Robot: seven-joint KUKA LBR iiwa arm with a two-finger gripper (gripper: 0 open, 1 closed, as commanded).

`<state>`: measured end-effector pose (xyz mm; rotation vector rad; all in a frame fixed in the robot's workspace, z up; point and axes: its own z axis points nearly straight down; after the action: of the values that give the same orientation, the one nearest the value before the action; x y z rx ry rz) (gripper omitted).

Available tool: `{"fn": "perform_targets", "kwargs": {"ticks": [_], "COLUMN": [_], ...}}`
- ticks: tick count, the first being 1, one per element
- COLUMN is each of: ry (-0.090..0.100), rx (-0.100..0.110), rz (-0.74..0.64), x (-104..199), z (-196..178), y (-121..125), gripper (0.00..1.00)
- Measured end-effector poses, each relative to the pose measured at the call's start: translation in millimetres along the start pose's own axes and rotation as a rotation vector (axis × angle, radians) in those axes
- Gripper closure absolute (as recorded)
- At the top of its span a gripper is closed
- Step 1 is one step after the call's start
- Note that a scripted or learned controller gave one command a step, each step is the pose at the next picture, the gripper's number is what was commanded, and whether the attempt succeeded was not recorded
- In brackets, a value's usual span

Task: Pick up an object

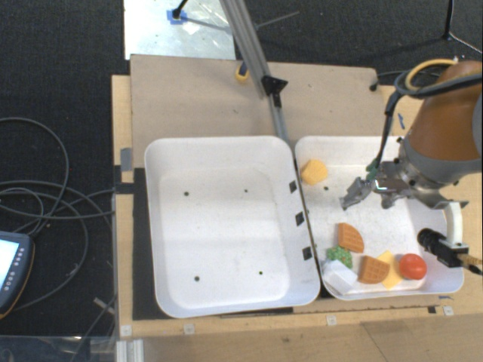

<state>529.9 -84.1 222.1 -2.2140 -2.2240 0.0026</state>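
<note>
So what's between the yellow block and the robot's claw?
Nothing: the camera view shows bare white bin floor between the yellow block and the claw.

white bins (219, 151), yellow block (315, 172), red ball (412, 265), green piece (340, 256), orange-banded arm (450, 119)

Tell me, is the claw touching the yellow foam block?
Apart. In the camera view the claw hangs over bare white floor of the right bin, and a plain strip of bin floor separates it from the yellow foam block to its left.
</note>
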Motion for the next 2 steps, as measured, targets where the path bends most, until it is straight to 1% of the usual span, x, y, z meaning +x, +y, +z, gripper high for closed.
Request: {"fn": "perform_targets", "kwargs": {"ticks": [1,2], "ry": [-0.001,-0.001], "rx": [-0.005,0.0], "rz": [0.002,0.004], "x": [0,1], "z": [-2,46], "y": [1,10], "gripper": [0.0,0.0]}}
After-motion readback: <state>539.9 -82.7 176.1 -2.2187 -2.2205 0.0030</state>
